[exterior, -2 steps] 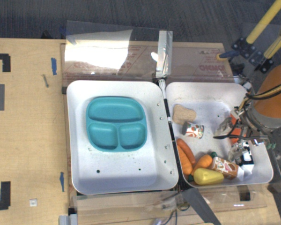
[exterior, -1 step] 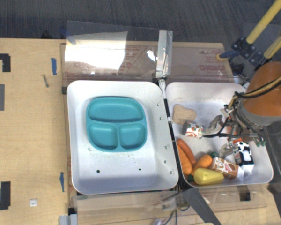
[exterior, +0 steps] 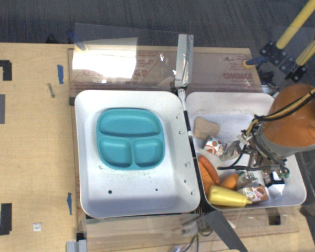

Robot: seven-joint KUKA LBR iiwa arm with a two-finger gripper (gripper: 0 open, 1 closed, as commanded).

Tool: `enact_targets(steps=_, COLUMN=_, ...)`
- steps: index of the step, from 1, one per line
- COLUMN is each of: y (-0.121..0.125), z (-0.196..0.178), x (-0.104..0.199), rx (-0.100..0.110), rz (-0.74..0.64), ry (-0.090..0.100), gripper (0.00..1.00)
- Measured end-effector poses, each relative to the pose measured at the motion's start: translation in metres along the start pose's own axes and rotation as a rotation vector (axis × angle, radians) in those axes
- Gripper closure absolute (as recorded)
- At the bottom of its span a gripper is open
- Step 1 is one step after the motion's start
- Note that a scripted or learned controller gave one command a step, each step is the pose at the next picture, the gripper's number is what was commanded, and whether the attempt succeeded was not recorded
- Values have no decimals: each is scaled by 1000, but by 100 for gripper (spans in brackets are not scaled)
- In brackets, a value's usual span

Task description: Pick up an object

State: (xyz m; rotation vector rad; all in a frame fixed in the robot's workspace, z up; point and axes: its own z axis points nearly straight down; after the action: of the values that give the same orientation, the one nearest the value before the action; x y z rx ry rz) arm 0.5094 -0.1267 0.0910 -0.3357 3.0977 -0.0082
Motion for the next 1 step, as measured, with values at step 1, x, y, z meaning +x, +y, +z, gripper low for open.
enact_targets(steps=1, y=38, z=0, x=6, rx=-3, rz=-8, ry=3, gripper=0)
